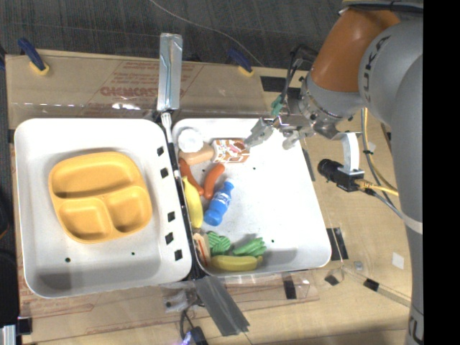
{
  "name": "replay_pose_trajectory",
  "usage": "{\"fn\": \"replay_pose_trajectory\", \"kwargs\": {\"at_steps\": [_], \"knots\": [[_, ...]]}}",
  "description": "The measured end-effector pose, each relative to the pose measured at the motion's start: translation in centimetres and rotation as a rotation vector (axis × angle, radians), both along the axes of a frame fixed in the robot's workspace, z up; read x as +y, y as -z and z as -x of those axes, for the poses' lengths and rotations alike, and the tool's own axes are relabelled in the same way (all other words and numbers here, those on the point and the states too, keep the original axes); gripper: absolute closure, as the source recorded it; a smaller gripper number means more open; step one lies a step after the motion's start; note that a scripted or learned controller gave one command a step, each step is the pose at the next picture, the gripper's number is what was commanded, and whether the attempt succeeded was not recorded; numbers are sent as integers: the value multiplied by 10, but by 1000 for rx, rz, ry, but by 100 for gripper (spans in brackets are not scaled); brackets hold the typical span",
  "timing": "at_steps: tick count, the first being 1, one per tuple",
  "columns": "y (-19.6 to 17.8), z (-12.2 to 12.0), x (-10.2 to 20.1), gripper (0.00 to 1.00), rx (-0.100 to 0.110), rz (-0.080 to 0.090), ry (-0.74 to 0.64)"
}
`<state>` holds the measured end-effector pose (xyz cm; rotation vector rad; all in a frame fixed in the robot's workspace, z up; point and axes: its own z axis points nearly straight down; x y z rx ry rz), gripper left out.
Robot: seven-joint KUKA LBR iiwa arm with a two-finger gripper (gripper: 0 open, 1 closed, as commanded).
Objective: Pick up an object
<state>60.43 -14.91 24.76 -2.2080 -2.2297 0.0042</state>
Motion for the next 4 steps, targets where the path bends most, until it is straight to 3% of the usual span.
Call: {"fn": "replay_pose_trajectory", "kwargs": {"at_steps": [1,2,3,4], "knots": [[105,33,40,0,8,-2,-8],[157,39,46,0,0,1,-48],[148,40,46,100,6,-1,-51],[148,39,46,0,5,-1,-51]]}}
